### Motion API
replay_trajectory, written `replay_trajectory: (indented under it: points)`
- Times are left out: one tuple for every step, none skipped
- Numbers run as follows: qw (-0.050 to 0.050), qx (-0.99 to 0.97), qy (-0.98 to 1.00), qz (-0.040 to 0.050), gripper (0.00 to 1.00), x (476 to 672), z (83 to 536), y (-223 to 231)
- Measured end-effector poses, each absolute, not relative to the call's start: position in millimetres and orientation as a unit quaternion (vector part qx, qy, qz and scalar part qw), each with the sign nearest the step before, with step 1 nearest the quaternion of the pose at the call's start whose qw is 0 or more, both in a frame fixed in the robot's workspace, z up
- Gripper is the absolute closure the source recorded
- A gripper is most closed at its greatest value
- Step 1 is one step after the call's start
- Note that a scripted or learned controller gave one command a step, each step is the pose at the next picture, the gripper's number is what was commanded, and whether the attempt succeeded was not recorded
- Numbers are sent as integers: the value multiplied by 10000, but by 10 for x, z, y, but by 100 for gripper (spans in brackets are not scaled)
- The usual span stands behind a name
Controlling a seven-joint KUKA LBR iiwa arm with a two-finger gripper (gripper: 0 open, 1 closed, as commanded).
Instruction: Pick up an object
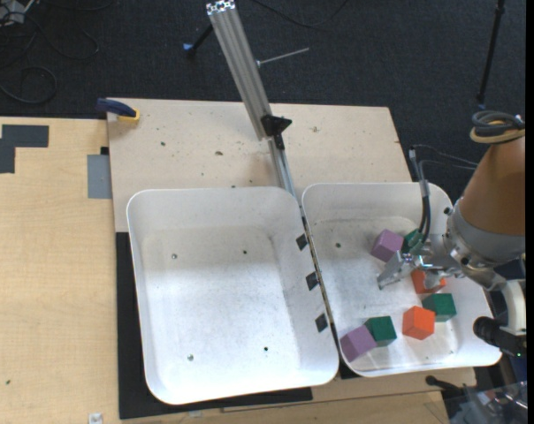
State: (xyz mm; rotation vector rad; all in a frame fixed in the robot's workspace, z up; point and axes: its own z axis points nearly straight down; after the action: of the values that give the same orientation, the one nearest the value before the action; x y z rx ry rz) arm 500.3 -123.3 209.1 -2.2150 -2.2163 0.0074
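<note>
The arm (pixel 492 206) reaches into the right bin (pixel 355 203), its gripper (pixel 407 268) low among the blocks, just beside a purple block (pixel 389 244) and a red block (pixel 423 280). Whether the claw is released or clenched cannot be told. An orange block (pixel 418 322), two green blocks (pixel 382 329) (pixel 441 306) and another purple one (pixel 357 341) lie nearer the bin's front.
</note>
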Motion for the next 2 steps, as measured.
replay_trajectory:
  points:
    - [15, -7083, -7059, 7, 0, 5011, 2115, -1245]
    - [47, -7076, -7066, 27, 0, 4959, 1480, -1205]
